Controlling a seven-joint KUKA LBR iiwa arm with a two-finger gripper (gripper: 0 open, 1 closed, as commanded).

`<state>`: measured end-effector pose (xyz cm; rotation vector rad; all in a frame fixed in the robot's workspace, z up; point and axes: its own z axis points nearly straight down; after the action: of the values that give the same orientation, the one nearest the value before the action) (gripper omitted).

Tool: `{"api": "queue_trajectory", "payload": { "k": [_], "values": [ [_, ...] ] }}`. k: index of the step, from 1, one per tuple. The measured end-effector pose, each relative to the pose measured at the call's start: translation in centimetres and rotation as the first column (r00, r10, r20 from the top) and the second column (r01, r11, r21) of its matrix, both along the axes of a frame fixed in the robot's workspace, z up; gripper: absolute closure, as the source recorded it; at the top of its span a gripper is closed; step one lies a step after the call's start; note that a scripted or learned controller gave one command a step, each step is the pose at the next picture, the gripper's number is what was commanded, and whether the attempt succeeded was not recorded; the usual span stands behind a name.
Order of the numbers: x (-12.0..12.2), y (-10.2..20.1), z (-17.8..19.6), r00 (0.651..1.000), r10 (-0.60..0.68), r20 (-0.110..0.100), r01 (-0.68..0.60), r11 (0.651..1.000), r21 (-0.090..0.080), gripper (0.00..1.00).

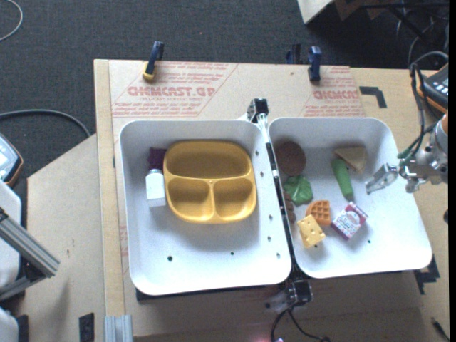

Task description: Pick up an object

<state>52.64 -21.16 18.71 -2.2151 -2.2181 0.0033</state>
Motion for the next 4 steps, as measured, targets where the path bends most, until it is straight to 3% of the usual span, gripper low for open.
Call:
{"api": "queue_trajectory", "payload": {
  "k": [2,3,4],
  "values": [
    [0.0,-0.6,-10.0,1.000,0.000,0.007,0.000,1.000,0.006,0.00],
    [0.2,-0.7,-8.6,1.000,0.001,0.016,-0.001,1.000,0.001,1.00],
    [0.1,-0.9,-4.3,1.000,-0.001,0.011,0.001,1.000,-0.007,1.00]
  ]
}}
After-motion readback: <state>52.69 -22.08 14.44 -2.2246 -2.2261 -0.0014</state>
